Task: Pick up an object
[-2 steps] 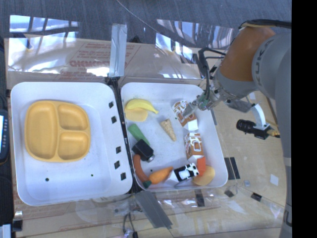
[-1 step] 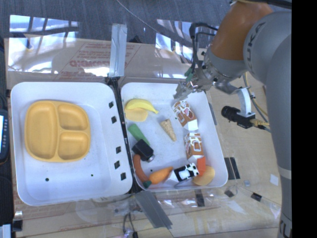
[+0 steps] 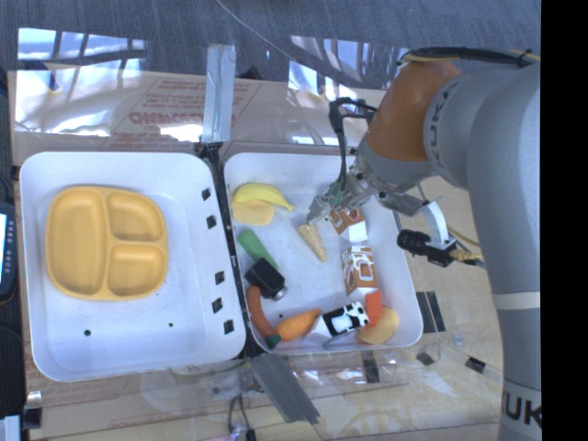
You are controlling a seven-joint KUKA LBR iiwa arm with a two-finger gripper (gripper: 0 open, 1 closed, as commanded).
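My gripper [image 3: 329, 206] hangs low in the right bin [image 3: 393, 246], near its back middle. A tan cone-shaped piece [image 3: 313, 241] lies just in front of it, and a small brown-and-white carton [image 3: 348, 219] sits close at its right side. I see nothing clearly held. A yellow banana [image 3: 256, 202] lies to the gripper's left. Farther forward are a green cucumber [image 3: 256, 246], a black block [image 3: 266, 277], an orange-and-white carton [image 3: 359, 269], a carrot [image 3: 297, 324] and a black-and-white carton [image 3: 345, 320].
The left bin [image 3: 138, 338] holds a yellow divided plate [image 3: 106, 242]. A red-orange sausage [image 3: 256, 310] and a pale round fruit [image 3: 385, 324] lie along the right bin's front. The grey arm with its orange band [image 3: 413, 108] covers the right bin's back right corner.
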